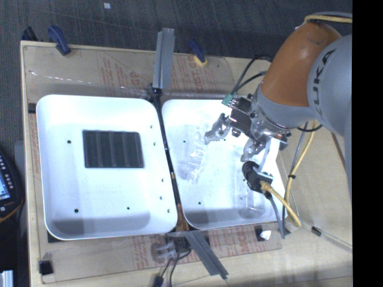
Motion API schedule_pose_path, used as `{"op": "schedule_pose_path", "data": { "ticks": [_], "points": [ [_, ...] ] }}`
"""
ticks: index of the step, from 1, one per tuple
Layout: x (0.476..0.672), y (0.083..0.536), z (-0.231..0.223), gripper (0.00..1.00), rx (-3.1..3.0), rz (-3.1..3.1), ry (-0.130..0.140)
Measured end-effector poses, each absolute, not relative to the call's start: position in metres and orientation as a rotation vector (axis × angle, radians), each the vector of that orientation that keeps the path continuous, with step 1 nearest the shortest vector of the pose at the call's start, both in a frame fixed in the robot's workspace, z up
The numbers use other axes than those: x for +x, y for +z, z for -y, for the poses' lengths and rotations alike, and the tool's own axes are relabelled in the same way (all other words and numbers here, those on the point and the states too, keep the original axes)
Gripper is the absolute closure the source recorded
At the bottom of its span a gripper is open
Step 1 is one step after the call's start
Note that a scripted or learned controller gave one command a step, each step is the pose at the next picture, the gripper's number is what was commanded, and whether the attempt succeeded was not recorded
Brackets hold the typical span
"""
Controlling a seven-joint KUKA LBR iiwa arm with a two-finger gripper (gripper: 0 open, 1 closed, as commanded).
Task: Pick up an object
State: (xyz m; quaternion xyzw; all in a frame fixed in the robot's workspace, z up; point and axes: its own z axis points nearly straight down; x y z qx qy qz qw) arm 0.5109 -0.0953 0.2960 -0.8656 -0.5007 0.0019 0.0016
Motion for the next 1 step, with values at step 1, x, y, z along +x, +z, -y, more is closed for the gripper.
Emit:
{"op": "schedule_pose_path", "data": {
  "ticks": [1],
  "points": [
    [0.5186, 0.2529, 0.1716, 0.00, -2.510, 1.883, 0.004]
  ]
}}
